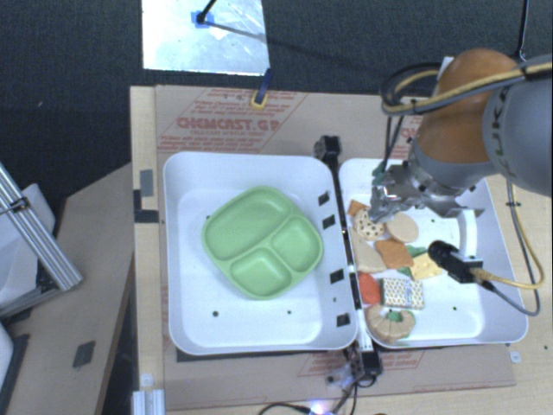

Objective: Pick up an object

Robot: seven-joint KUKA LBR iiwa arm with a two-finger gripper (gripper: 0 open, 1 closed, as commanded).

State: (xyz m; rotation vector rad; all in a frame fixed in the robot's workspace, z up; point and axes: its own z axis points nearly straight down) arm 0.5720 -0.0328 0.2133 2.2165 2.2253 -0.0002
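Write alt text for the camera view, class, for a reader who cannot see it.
The gripper hangs over a heap of toy food in the right bin. The left bin holds a green tray.

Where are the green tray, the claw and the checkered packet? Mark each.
Green tray point(263, 242), camera view, on its middle ridge.
Claw point(381, 204), camera view, between its fingertips.
Checkered packet point(403, 293), camera view, on its face.

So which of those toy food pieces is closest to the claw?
The spotted cookie, just under the gripper, at the top of the pile; the rest lie farther down.
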